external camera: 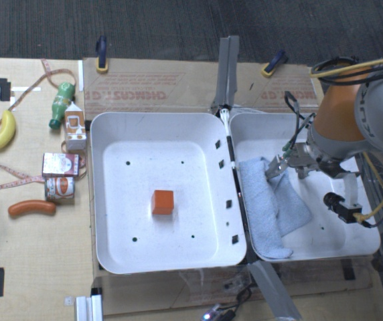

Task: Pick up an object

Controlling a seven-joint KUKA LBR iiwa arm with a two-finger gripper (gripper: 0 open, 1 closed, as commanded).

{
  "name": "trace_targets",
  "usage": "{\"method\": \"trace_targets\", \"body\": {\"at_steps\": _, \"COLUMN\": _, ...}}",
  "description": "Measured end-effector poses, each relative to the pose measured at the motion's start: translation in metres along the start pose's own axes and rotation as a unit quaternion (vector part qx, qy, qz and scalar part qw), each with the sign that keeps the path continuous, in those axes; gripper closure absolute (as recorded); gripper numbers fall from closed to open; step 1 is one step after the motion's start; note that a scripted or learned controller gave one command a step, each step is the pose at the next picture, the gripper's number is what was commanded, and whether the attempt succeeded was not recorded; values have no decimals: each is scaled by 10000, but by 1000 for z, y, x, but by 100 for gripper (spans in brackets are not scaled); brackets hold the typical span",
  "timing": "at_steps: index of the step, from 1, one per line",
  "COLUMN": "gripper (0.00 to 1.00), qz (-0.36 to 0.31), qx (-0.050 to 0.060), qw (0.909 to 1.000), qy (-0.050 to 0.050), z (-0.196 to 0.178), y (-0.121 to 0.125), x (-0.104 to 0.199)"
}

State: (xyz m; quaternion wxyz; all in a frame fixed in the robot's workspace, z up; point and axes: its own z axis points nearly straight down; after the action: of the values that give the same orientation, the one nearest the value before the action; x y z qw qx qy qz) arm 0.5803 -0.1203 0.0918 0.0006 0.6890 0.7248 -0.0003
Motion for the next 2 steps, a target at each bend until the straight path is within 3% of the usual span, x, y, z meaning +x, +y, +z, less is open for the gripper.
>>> {"method": "trace_targets", "body": {"at_steps": 1, "gripper": 100, "qz": 25, "qx": 2, "qw": 10000, "qy": -1, "z": -9, "y": 0, "x": -2}}
{"method": "trace_targets", "body": {"at_steps": 2, "gripper": 0, "qz": 28, "qx": 3, "qw": 10000, "qy": -2, "z": -9, "y": 0, "x": -2}}
